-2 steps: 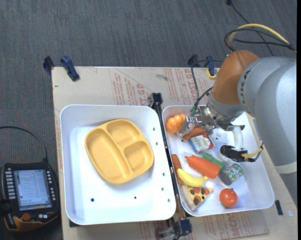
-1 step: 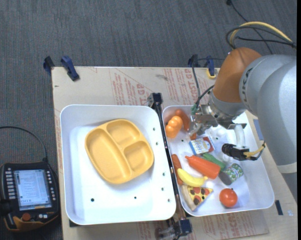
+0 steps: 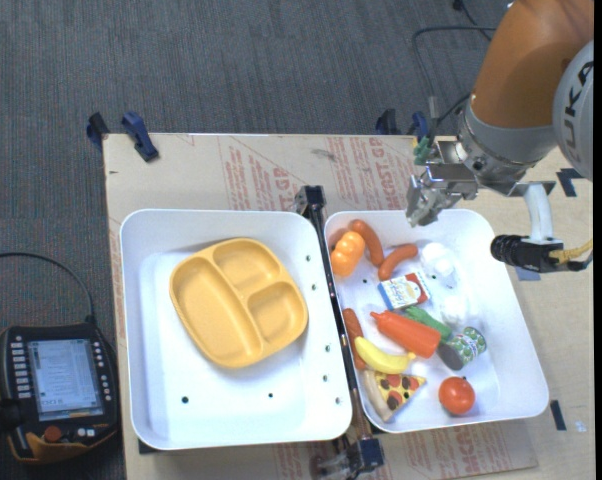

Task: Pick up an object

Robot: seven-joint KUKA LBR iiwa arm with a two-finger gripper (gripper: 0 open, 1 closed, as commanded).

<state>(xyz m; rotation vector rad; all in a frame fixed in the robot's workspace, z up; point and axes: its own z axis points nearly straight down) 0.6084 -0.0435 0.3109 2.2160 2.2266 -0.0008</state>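
Camera view, one entry for you: gripper (image 3: pixel 422 211), finger state impossible to tell, hangs at the right bin's (image 3: pixel 511 298) upper rim; nearest item, sausage (image 3: pixel 398 260), lies just below-left in frame, long axis running lower-left to upper-right.

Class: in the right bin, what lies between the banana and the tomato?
In the camera view, the pizza slice lies between the banana and the tomato, along the right bin's near side.
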